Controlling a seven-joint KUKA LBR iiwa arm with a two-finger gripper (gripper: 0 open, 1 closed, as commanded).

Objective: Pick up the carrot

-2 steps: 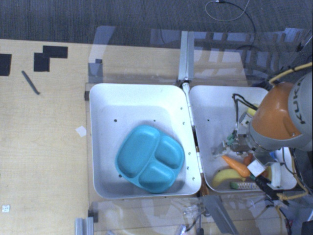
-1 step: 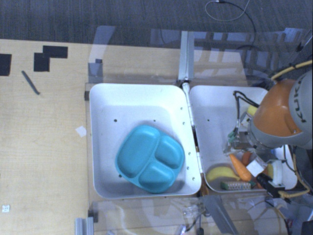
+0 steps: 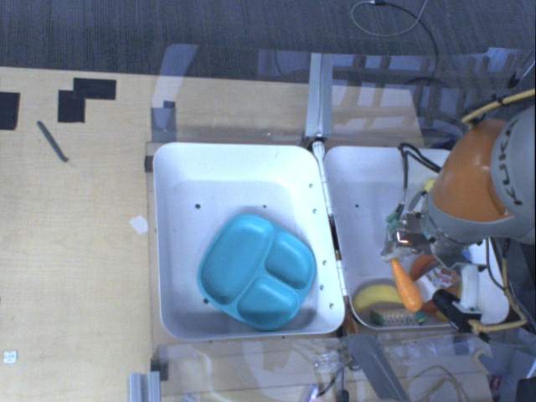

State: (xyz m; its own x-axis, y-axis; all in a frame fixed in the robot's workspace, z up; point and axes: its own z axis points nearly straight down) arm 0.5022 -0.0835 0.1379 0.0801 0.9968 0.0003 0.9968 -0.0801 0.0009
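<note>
Left bin [image 3: 167, 224]: blue sectioned plate [image 3: 258, 270] lying tilted toward near right corner. Right bin [image 3: 360, 191]: banana [image 3: 377, 295] at near edge, carrot [image 3: 406, 285] just right of it, angled, upper end under pincer [image 3: 412, 245]. Pincer low over bin's right side, near carrot; grip state cannot tell. Grey arm with orange band [image 3: 469, 178] entering from right.
</note>
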